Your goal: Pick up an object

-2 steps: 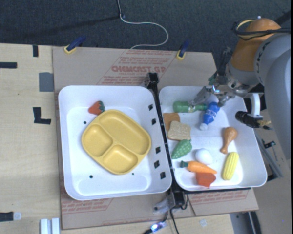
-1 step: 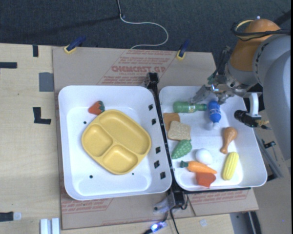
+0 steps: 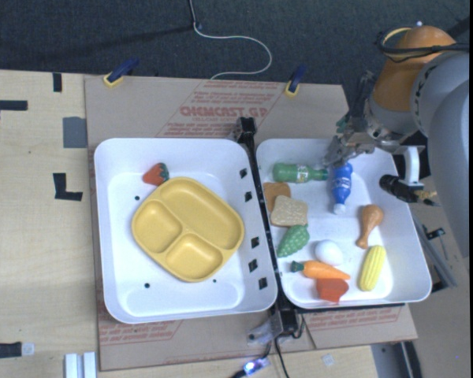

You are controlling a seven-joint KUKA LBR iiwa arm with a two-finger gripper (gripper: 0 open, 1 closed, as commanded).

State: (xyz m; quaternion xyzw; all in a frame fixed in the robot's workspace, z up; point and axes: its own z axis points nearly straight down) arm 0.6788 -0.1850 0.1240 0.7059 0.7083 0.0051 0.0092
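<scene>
Red toy piece (image 3: 332, 290) lying nearest, gripper (image 3: 343, 152) hovering over blue bottle (image 3: 341, 187) in right bin (image 3: 414, 290).
Bottle lying just right of green bottle (image 3: 298, 172); finger spread unclear; descending centred across its body looks best.

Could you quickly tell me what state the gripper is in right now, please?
Gripper: above the blue bottle in the right bin; open or shut cannot be told.

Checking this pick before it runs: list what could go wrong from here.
1. The pincer hangs where the green bottle and blue bottle nearly meet, so it may nudge both and grip neither.
2. The right bin is crowded; a pushed bottle could shove the bread.
</scene>
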